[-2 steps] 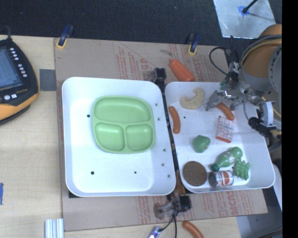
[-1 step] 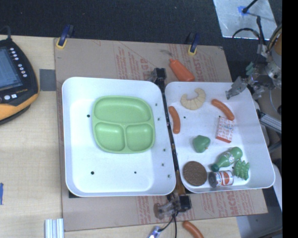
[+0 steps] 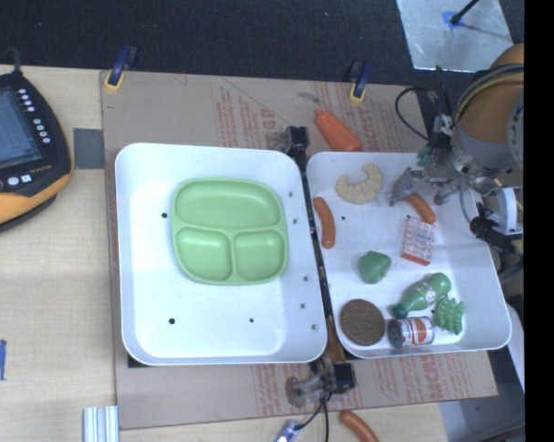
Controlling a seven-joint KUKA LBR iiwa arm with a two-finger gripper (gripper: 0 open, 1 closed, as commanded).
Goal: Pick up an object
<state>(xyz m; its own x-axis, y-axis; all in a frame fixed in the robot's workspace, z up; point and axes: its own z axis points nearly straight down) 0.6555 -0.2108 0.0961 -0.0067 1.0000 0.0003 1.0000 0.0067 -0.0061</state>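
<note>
While the gripper (image 3: 431,184) is hovering low at the right bin's (image 3: 475,343) far right corner, a small orange sausage (image 3: 421,206) is lying just beneath it.

Fingers are looking spread fairly wide, holding nothing, straddling the sausage's upper end. Its long axis is running diagonally, from upper left near the fingertips down to lower right, toward the red-and-white packet (image 3: 418,239) just below. A straight drop and close is looking like the call.

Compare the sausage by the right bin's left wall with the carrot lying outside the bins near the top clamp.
The sausage is darker reddish-brown; the carrot is brighter orange. The sausage lies inside the right bin, nearly parallel to its left wall; the carrot lies on the cardboard above that bin, slanted. The carrot looks thicker. Both are elongated toy foods, lying flat.
</note>
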